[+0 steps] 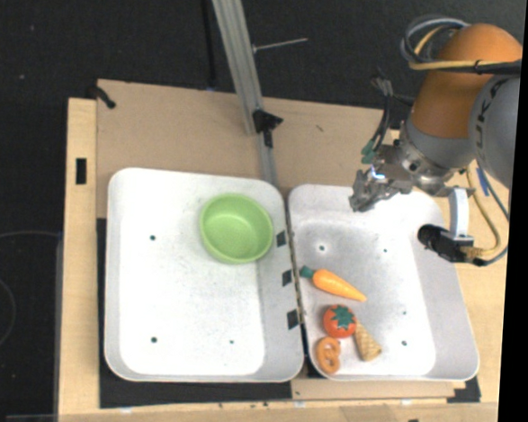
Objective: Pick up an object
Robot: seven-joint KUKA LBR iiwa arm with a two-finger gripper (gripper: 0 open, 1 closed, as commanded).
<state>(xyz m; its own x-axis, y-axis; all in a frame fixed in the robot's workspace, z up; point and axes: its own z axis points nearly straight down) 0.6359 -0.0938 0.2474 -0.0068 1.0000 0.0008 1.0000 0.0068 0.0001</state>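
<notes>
Two shallow white plastic bins with rounded corners sit side by side on a pale wooden desk (pixel 161 135). Their floors are smooth and lightly speckled with dark marks.

The left bin (pixel 147 333) holds a round, glossy lime-green bowl (pixel 236 228) in its far right part, upright with its opening facing up.

The right bin (pixel 416 352) holds four small toy foods gathered toward its near left corner. A tapered orange carrot (pixel 335 284) with a green top lies on its side, point toward the right. Just nearer sits a round red tomato (pixel 339 321) with a dark green stalk. Beside it to the right lies a tan, ridged cone-like piece (pixel 367 342), and to the near left of the tomato an orange ring-shaped piece (pixel 328 353) rests against the bin's rim.

The gripper (pixel 366 196) hangs over the far edge of the right bin, well apart from the toy foods. Its dark metal fingers point down and to the left. How wide they stand cannot be told from here, and nothing shows between them.
</notes>
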